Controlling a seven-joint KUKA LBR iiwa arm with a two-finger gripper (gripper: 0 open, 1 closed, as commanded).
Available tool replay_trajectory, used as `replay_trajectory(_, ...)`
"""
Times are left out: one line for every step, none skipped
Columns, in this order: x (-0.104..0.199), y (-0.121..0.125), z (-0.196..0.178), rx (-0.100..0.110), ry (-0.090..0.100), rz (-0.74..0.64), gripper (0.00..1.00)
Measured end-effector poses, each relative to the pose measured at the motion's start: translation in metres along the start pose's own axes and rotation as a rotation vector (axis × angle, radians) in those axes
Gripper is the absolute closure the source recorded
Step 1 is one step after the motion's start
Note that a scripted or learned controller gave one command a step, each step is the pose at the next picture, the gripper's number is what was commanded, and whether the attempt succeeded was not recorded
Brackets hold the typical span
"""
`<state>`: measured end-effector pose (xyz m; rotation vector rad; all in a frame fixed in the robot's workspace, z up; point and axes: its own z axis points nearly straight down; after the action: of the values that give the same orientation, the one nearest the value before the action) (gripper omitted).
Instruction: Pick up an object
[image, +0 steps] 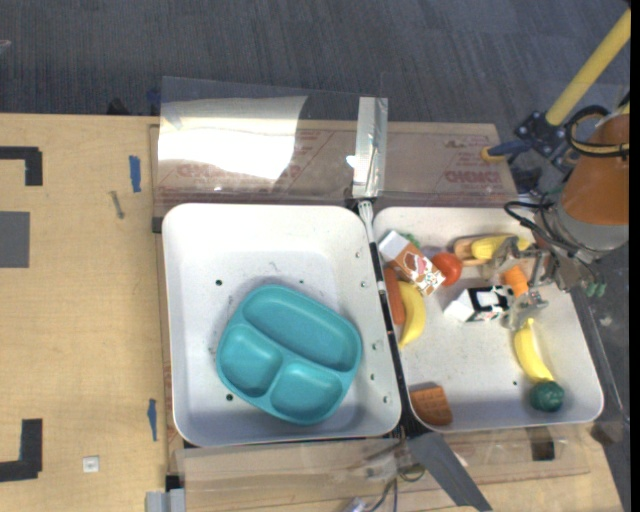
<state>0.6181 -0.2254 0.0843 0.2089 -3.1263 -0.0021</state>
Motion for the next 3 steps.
replay_trajectory(0.022,0.045,-0.002,0.002,-0.013,-0.016,0.00)
replay_trajectory(-0.057,0.074,-0.001,0.002,0.003,0.066,0.00)
replay_trajectory(0.028,0.039,-0.002,0.005,-0.012,0.015,0.00)
